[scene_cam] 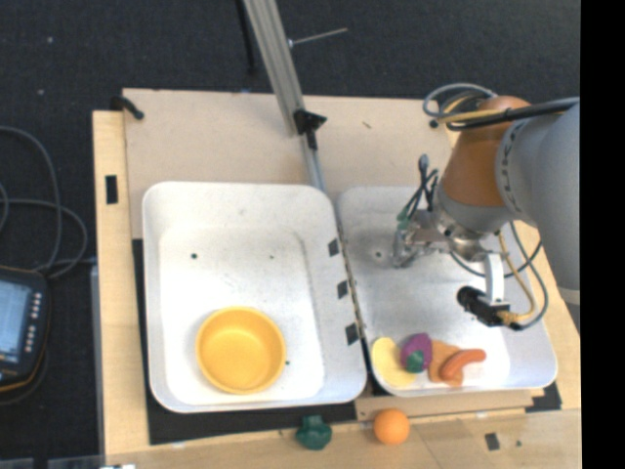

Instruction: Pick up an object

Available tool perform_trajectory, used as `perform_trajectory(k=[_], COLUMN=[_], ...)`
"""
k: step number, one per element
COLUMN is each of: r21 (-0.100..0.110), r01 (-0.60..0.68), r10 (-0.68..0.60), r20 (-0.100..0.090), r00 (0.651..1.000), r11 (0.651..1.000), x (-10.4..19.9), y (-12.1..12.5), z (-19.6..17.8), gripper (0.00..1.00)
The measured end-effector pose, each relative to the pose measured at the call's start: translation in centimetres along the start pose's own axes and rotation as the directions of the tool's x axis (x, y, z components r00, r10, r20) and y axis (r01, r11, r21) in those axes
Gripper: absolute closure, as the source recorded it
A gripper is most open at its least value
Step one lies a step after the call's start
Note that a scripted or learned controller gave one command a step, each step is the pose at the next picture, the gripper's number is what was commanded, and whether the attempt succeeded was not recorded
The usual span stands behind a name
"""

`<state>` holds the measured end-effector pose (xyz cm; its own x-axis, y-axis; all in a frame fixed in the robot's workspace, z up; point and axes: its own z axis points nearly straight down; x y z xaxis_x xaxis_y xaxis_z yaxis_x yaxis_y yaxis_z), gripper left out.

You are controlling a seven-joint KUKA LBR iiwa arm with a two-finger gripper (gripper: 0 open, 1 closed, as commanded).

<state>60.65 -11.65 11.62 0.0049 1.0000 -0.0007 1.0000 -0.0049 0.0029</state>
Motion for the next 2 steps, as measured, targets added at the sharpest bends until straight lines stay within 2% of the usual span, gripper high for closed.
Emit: perform_trajectory(k=[2], r21=[-0.003], r01=[0.001], r10=[-0.001], r20=[0.001], r00=[1.0], r11=[1.0], x=[-1.0], y=[0.2], z=[-9.0], gripper=[1.0])
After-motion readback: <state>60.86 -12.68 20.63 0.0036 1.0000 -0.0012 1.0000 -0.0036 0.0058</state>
